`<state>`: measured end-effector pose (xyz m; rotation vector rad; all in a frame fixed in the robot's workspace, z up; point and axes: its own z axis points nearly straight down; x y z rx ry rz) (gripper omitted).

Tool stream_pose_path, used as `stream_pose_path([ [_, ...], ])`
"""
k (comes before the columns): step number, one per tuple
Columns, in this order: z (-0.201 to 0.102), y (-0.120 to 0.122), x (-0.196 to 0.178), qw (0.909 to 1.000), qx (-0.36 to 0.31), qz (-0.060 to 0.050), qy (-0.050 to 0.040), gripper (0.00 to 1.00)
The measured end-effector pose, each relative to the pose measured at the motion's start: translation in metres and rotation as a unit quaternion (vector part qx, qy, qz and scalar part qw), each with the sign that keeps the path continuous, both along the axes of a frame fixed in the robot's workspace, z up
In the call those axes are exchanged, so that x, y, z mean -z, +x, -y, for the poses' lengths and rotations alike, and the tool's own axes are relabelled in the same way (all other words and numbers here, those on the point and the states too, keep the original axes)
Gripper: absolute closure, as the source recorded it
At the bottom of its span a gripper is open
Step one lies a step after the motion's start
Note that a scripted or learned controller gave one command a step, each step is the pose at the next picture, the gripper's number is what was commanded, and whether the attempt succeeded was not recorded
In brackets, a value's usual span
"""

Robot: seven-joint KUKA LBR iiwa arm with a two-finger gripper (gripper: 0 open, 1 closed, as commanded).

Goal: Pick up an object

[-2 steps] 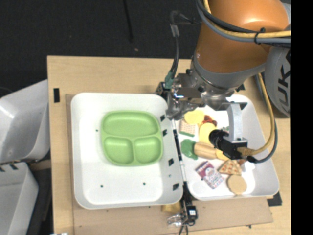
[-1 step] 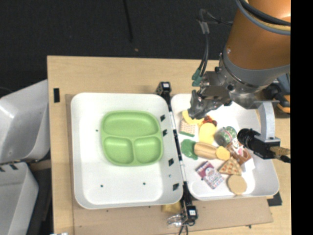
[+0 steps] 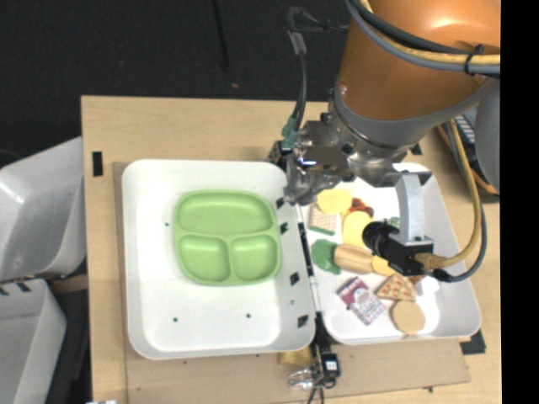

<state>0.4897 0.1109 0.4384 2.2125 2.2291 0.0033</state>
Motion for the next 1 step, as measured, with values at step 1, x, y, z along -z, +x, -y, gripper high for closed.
stream_pose_path([
  [1, 0.0583, 0.0003, 0.0297, 1.0, 0.006, -0.001, -0.0017, 1.0],
])
